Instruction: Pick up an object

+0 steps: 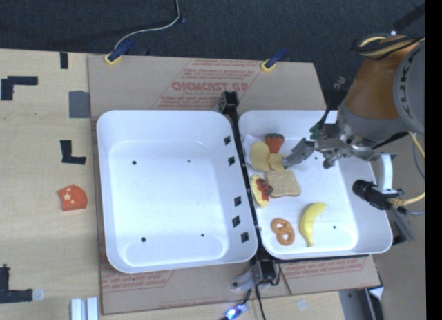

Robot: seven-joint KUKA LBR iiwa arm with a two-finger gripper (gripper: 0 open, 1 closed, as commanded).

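- Nearest the camera, in the front part of the right bin (369, 242): a yellow banana (312, 222) lying roughly upright in the view; just to its left, a small brown pretzel (282, 231); the two sit close but apart.
- A little further back, near the divider between the bins: a slice of toast (284, 184), with a red-and-yellow piece (261, 190) against its left edge, touching or overlapping it.
- Further still: a pale yellow chunk (261, 155) beside the toast's far corner; behind it, a red strawberry-like item (275, 142) with a dark top.
- The hand (298, 153) hangs over the middle of the right bin, its dark tip pointing left toward the yellow chunk and toast; whether its tip is spread or pressed together, I cannot tell; nothing is visibly pinched in it.
- The grey arm with its orange band (376, 94) reaches in from the right.
- The left bin (110, 173) sits alongside, touching the right one at the divider.
- Well to the left, on the table (41, 229): a small red object (73, 198), apart from both bins.
- Furthest back: a cable (166, 21) on dark fabric.
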